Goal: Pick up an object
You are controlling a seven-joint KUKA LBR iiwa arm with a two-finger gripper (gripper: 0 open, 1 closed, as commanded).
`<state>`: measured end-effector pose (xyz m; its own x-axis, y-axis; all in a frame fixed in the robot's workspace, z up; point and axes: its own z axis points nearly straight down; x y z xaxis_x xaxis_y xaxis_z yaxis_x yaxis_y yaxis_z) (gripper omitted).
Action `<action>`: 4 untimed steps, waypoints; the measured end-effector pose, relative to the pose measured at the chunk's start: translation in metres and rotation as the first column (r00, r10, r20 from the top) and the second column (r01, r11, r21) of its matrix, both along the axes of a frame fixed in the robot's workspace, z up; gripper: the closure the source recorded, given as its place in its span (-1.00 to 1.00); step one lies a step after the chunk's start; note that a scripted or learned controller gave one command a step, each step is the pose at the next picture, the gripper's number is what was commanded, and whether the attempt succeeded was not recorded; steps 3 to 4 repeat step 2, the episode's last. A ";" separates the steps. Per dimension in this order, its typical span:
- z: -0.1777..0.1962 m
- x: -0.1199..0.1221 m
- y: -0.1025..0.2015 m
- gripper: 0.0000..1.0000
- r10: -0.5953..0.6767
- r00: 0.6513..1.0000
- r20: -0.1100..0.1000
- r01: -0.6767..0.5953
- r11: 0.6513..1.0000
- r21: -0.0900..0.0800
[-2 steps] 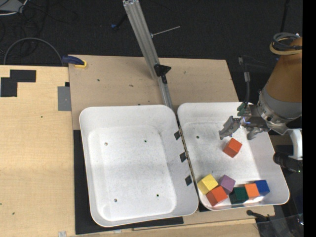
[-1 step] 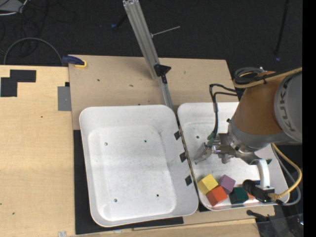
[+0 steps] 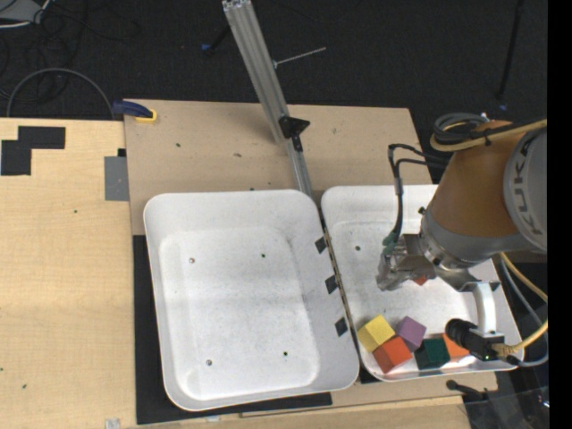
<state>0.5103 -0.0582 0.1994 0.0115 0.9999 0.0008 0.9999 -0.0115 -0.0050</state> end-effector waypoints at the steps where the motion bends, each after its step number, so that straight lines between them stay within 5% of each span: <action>1: 0.076 -0.018 0.060 1.00 0.018 1.000 0.008 -0.018 1.000 0.002; 2: 0.094 -0.007 0.146 1.00 0.019 1.000 0.003 -0.019 1.000 0.002; 4: 0.094 -0.007 0.146 1.00 0.019 1.000 0.003 -0.019 1.000 0.002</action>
